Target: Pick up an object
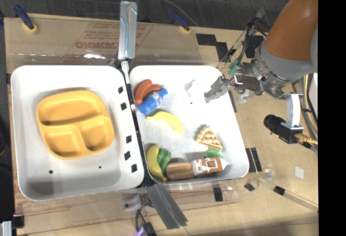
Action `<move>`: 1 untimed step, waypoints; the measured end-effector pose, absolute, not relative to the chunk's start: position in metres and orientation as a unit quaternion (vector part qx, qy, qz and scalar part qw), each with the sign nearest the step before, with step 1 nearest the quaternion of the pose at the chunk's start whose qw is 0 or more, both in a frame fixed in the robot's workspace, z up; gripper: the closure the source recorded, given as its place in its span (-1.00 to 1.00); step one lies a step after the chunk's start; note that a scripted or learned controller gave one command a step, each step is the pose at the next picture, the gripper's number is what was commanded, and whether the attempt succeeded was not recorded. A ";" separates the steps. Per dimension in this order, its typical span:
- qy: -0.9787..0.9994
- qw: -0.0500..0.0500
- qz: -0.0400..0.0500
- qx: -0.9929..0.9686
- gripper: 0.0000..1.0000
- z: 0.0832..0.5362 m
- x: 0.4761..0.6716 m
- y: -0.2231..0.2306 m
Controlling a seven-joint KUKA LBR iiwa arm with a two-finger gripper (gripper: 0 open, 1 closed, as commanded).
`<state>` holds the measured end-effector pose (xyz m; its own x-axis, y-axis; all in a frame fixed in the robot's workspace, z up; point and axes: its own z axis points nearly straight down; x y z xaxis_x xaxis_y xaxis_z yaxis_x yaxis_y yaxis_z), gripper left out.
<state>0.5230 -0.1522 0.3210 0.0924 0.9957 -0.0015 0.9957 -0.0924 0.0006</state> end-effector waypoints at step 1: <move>0.672 -0.006 -0.004 0.740 -1.00 0.165 0.496 -0.158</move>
